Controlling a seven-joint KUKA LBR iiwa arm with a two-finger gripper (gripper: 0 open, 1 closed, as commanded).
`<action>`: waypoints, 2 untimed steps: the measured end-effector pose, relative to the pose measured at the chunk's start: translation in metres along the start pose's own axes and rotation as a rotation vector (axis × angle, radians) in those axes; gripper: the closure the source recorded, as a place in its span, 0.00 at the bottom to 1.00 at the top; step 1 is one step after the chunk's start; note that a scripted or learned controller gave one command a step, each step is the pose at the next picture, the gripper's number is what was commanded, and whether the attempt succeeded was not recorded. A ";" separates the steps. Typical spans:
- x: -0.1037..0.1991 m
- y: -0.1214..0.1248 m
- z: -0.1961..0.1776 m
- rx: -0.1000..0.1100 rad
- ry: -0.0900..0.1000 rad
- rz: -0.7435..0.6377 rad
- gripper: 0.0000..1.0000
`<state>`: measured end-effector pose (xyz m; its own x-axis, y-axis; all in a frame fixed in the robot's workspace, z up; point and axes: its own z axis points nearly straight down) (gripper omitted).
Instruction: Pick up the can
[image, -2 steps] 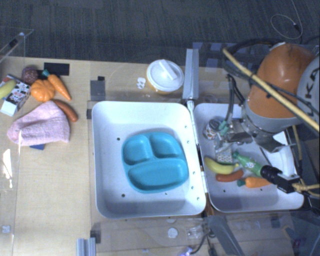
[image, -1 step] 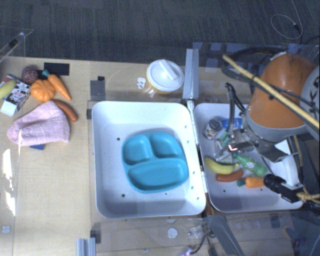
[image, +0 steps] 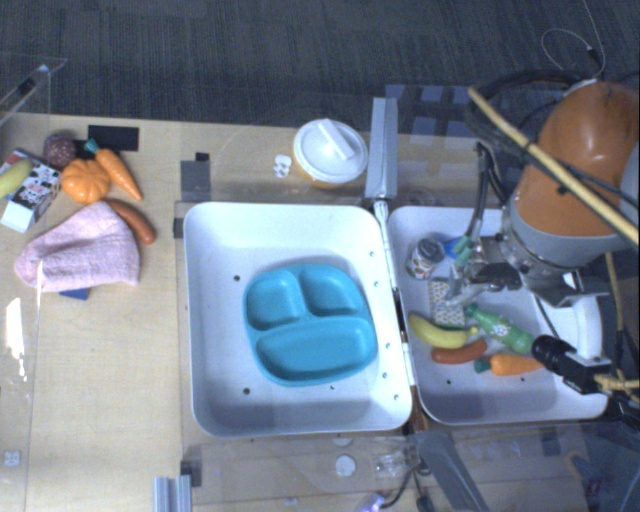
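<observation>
The can (image: 428, 256) lies in the right bin (image: 440, 400), at its upper left, near the dividing wall. The gripper (image: 466, 283) hangs just right of the can, above a checkered item (image: 443, 300); whether its jaws are open or closed cannot be told. A banana (image: 436, 331), sausage (image: 458, 353), green bottle (image: 500, 330) and carrot (image: 515, 366) lie below. The left bin (image: 210, 300) holds a blue divided plate (image: 310, 322).
</observation>
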<state>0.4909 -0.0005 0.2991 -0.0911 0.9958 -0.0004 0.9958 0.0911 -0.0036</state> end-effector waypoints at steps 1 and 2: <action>-0.002 -0.004 0.031 -0.002 0.001 -0.670 1.00; 0.016 -0.002 0.011 -0.005 -0.001 -1.431 1.00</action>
<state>0.4876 0.0152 0.2885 -0.9988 0.0488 -0.0001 0.0488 0.9988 0.0018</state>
